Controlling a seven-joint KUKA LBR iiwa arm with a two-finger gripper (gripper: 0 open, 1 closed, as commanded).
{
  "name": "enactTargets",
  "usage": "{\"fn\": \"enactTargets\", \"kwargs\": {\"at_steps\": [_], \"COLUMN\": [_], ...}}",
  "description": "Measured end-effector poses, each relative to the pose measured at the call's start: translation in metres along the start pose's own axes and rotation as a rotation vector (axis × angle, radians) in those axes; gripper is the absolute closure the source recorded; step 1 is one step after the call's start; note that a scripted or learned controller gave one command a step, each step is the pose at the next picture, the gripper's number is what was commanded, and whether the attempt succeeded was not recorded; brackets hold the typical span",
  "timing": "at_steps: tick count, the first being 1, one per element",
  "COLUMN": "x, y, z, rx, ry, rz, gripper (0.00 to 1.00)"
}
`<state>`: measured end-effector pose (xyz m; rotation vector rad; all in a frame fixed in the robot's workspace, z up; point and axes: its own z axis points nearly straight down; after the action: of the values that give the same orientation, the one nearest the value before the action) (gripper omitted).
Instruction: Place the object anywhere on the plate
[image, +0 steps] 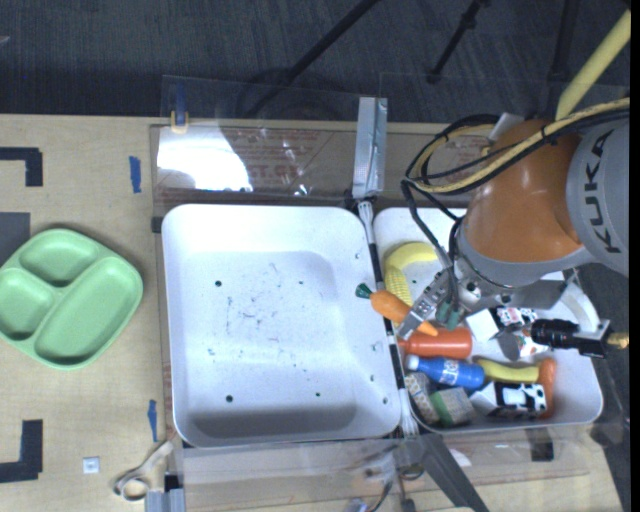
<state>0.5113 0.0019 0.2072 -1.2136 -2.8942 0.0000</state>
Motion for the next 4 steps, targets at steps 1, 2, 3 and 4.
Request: {"fn": "enactTargets", "kwargs": {"at_steps": [1,2,3,4], "x": [0.017,-0.012,-0.039,-0.044], "y": [-0.007,-0.055,0.037,0.067], "z": [-0.078,0.005,0.024,0.024], "rx": [-0.003,0.000,-0.002,-0.002], "ry": [-0.005,-0.001,-0.004,-0.004], "rz": [-0.366,-0.023,-0.240,-0.055], "gripper": [1.00,1.00,1.00,1.00]}}
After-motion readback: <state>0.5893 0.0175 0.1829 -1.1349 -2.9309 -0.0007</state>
